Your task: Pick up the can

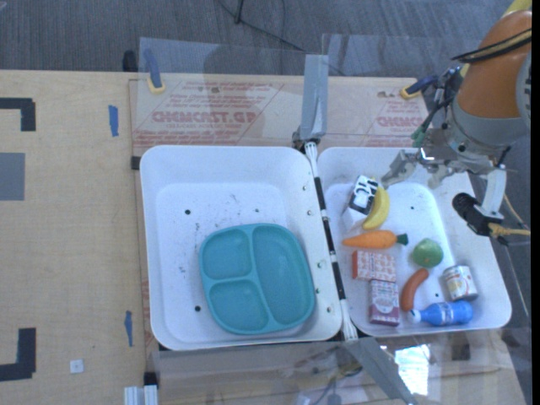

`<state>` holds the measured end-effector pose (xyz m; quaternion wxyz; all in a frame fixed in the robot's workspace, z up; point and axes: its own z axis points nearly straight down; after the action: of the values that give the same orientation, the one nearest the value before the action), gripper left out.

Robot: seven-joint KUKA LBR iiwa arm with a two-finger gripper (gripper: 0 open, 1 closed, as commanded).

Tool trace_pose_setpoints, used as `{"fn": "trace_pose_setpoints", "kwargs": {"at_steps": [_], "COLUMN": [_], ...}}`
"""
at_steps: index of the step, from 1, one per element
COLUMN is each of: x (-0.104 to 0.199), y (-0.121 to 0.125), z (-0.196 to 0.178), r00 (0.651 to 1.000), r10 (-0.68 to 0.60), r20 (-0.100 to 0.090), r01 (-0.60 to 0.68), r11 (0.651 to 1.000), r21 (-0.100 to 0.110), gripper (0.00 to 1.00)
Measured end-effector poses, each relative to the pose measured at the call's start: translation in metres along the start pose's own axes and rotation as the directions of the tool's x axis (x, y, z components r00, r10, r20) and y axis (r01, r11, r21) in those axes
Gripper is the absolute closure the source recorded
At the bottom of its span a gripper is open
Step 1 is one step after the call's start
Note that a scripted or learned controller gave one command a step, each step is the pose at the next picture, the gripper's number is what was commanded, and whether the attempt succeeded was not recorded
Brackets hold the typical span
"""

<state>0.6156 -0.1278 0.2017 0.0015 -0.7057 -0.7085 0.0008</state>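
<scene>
The can [458,283] lies on its side near the front right corner of the right bin [499,309], just behind the blue bottle [442,314], with the sausage [413,288] to its left and the green ball [428,252] behind it to the left. The end effector [437,165] hangs over the bin's back edge, well apart from the can; fingers look spread w/ nothing between them, though the view is poor there, so that's a guess. Prob. parked high to clear the clutter. The can is hemmed in by the bin wall & bottle, so approach from above w/ jaws across its short axis seems the safest fit. The left bin [169,175] holds a teal divided plate [253,277], not relevant. Task not begun.
</scene>
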Motion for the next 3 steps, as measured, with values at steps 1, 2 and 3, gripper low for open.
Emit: {"fn": "trace_pose_setpoints", "kwargs": {"at_steps": [1,2,3], "x": [-0.0358,-0.0359,-0.0358], "y": [0.0056,0.0062,0.0061], "z": [-0.0304,-0.04,-0.0397], "r00": [0.999,0.999,0.999], "r10": [-0.051,-0.051,-0.051], "r20": [0.002,0.003,0.003], "r01": [0.051,0.051,0.051], "r11": [0.999,0.999,0.999], "r21": [-0.004,-0.005,-0.005], "gripper": [0.0,1.0,0.0]}}
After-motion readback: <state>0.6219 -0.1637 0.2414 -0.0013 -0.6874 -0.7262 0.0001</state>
